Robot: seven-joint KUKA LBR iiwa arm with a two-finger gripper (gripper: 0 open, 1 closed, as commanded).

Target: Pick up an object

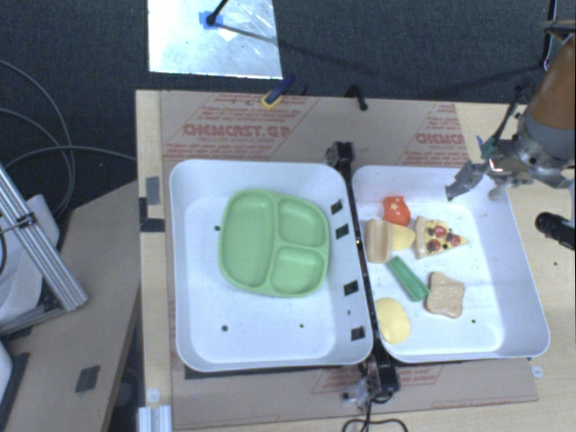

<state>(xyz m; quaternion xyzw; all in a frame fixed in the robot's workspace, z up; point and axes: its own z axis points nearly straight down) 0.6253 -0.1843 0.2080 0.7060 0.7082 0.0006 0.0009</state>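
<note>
A robot's hand [470, 183] hangs over the far right corner of the right bin [522, 277], its grey fingers tipped toward the toy food below; whether those fingers are spread or pressed together cannot be told from this angle, and nothing is visible between them. The grey arm with its orange band [551, 106] reaches in from the right edge of the bench [225, 124]. The nearest candidates lie to the left of the hand and nearer the camera: a red tomato-like piece [396, 210] and a pizza slice [437, 238], the slice lying with its point toward the bin's right wall. Further off sit a tan bread piece [387, 239], a green stick [409, 279] lying at a slant, a toast slice [445, 296] and a yellow lemon-like piece [391, 319]. The left bin [202, 331] holds a green divided plate [274, 242], well apart from the hand. Judging by position, the pickup has yet to begin; any grasp calls for a move down and to the left.
</note>
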